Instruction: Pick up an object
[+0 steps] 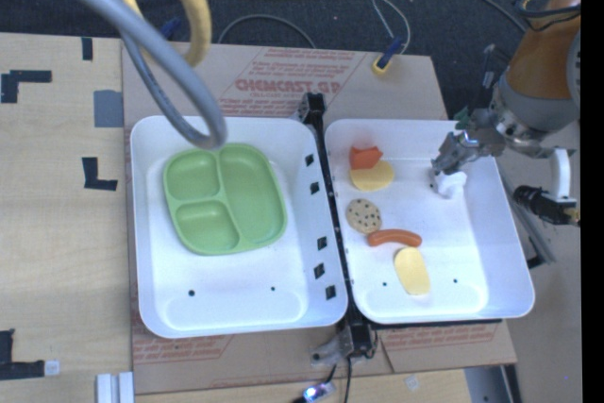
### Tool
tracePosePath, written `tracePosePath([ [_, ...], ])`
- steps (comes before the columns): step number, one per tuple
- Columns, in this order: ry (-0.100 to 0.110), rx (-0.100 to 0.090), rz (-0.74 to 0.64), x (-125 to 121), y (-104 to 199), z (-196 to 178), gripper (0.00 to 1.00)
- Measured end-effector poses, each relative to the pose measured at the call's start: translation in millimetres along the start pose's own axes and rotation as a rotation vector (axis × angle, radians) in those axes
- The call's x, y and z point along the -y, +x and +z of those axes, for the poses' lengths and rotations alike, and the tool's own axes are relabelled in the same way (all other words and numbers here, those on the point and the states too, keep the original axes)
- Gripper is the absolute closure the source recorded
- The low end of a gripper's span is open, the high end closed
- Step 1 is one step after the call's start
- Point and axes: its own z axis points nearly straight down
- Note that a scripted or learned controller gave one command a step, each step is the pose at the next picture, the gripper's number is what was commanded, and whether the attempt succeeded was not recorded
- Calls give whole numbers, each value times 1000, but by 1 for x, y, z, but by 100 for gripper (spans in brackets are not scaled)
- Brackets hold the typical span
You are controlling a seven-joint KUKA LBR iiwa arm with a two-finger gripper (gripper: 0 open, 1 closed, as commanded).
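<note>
Your arm [540, 61] reaches in from right, pincer [449, 171] low over right bin [491, 241]; finger state unclear, tips blurred.

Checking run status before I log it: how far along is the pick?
Done: the hand is over the right bin, near its back right. In hand: nothing visibly gripped. Left: the cookie, sausage and other food pieces lie on the bin floor, so grasp and lift remain.
</note>
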Motion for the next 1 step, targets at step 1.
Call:
tracePosePath([
  [1, 1, -1, 0, 0, 1, -21, 100],
])
